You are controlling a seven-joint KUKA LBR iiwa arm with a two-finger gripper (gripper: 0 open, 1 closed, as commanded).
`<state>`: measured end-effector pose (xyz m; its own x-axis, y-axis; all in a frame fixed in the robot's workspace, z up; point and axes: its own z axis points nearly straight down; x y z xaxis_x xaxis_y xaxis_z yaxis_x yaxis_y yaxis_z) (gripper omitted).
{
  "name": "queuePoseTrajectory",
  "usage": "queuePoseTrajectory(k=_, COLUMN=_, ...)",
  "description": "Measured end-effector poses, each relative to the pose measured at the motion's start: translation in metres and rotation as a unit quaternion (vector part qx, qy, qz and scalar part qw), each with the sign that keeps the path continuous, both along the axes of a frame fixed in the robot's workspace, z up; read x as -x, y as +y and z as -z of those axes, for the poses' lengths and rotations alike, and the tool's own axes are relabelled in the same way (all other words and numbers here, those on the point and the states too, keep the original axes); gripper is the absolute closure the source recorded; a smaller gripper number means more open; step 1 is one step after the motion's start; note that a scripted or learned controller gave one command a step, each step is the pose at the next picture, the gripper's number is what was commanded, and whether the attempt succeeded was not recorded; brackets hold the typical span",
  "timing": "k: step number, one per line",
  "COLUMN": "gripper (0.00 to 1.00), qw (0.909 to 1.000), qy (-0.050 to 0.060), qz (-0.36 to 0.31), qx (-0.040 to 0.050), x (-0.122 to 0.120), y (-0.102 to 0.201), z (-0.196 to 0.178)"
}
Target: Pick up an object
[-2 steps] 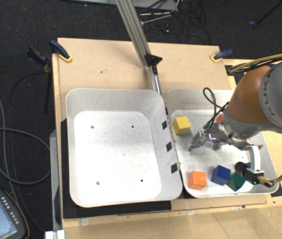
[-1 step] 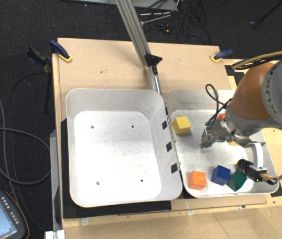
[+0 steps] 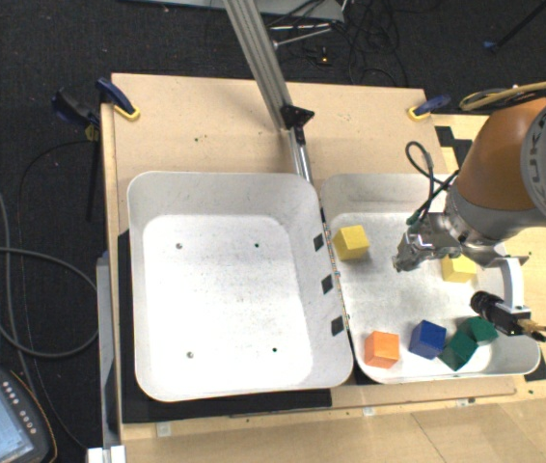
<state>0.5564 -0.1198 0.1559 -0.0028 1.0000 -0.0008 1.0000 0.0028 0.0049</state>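
Observation:
The right bin [image 3: 379, 201] holds a yellow cube [image 3: 351, 241] near its left wall. Along its front lie an orange block [image 3: 382, 348], a blue cube [image 3: 427, 339] and two green blocks [image 3: 466, 343]. A second yellow block [image 3: 459, 268] sits at the right, partly hidden by the arm. My gripper [image 3: 410, 256] hangs low over the middle of this bin, to the right of the yellow cube and left of the second yellow block. I see nothing between its fingers.
The left bin [image 3: 220, 283] lies beside the right one. A slanted metal pole [image 3: 263, 61] crosses the back of the bench. Clamps sit at the bench's back corners [image 3: 119, 99]. A black cable loops off the wrist [image 3: 423, 177].

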Motion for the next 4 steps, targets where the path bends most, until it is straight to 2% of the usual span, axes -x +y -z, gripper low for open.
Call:
queuePoseTrajectory(k=1, gripper=1.0, qw=1.0, qy=0.0, qz=0.0, qx=0.0002, x=-0.003, y=0.003, z=-0.043)
queuePoseTrajectory(k=2, gripper=1.0, qw=1.0, qy=-0.002, qz=-0.001, qx=0.0005, x=-0.006, y=0.008, z=-0.105)
queuePoseTrajectory(k=3, gripper=1.0, qw=1.0, qy=0.001, qz=0.0, qx=0.0001, x=-0.007, y=0.008, z=-0.119)
queuePoseTrajectory(k=4, gripper=1.0, qw=1.0, qy=0.003, qz=-0.002, qx=-0.0013, x=-0.007, y=0.071, z=-0.109)
